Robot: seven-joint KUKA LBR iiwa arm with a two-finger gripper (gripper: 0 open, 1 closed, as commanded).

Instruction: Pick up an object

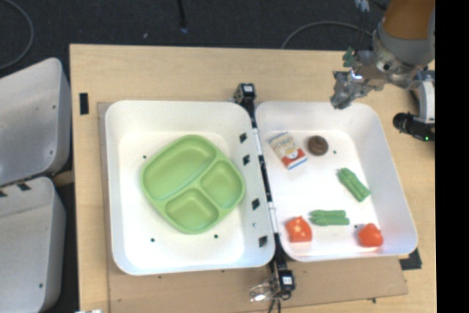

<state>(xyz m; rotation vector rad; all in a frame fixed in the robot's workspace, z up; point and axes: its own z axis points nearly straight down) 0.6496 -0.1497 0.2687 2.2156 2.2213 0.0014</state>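
The small round brown cookie-like object (317, 145) is sitting near the far edge of the right-hand shallow white bin (388, 150), just below-left of the tool (342, 97), which is hovering over the rim; can't tell its state.

The counter (220, 73) looks like pale, smooth wood. Both bins (117, 179) are white plastic with a soft shine. The green tray (192, 183) is smooth plastic. The claw (343, 95) looks like grey metal.
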